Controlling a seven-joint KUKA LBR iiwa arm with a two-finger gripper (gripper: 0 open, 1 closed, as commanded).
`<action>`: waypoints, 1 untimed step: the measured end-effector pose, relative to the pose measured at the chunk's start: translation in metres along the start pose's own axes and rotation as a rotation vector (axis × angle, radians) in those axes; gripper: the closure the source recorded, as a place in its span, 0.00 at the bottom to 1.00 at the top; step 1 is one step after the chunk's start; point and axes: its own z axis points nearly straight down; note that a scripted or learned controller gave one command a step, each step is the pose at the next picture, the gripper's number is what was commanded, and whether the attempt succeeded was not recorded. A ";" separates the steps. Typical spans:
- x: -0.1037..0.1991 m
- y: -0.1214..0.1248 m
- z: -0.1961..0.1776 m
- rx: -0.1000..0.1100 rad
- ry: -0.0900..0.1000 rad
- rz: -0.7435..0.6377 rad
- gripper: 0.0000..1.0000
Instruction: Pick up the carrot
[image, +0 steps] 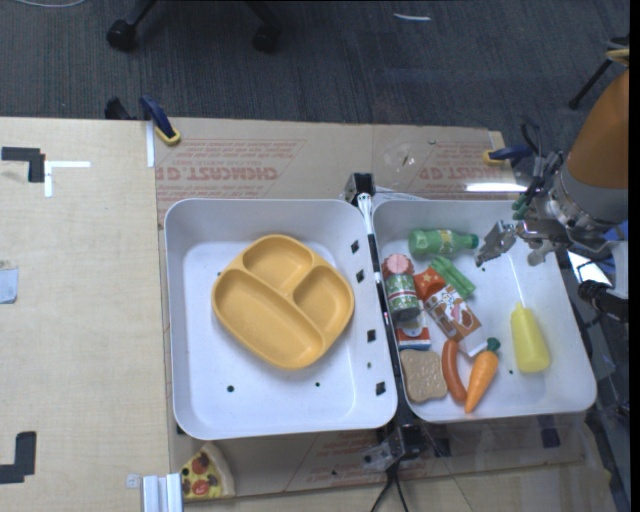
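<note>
The carrot (481, 376), orange with a small green top, lies at a slant near the front of the right bin (560, 400), beside a red sausage (454, 370). My gripper (518, 243) hangs over the back right part of that bin, well behind the carrot and apart from it. Its two fingers stand spread with nothing between them.
The right bin also holds a green bottle (440, 241), a can (402, 288), a red packet (452, 308), a green pod (452, 275), a bread slice (424, 376) and a yellow bottle (529, 338). A yellow divided plate (284, 299) sits in the left bin (200, 400).
</note>
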 end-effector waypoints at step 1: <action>-0.010 -0.059 0.034 0.000 0.000 0.106 0.00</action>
